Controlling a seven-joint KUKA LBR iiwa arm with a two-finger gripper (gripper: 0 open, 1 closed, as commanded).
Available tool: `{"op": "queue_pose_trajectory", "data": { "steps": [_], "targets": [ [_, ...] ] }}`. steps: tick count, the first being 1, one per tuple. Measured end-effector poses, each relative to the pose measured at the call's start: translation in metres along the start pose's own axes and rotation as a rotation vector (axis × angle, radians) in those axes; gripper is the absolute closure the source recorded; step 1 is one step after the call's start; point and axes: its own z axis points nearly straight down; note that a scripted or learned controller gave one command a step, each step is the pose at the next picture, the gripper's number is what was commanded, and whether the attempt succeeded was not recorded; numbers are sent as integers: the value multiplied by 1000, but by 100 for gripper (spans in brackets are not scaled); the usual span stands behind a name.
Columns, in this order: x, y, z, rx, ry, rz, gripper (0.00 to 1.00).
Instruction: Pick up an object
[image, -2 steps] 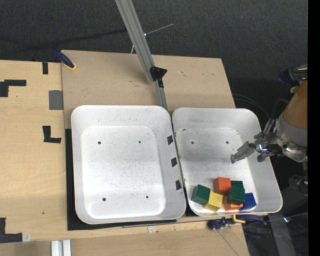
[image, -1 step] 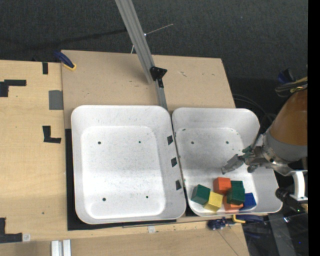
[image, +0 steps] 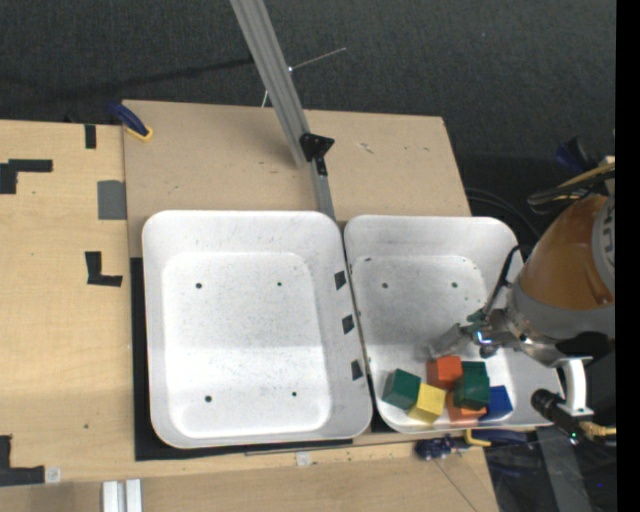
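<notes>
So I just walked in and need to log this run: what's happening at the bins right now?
A grey and orange robot arm reaches in from the right over the right-hand bin. Its gripper sits low just above a cluster of small blocks in that bin's near right corner: a green block, a yellow block, an orange block, a dark green block and a blue block. Nothing is visibly gripped yet. The left-hand bin sits alongside.
</notes>
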Motion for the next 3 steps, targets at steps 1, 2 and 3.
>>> {"op": "queue_pose_trajectory", "data": {
  "steps": [1,2,3],
  "targets": [
    [6,6,-14,-14,8,-8,100],
    [7,1,-58,-10,-2,-1,100],
    [8,2,-105,-11,-3,-1,100]
  ]
}}
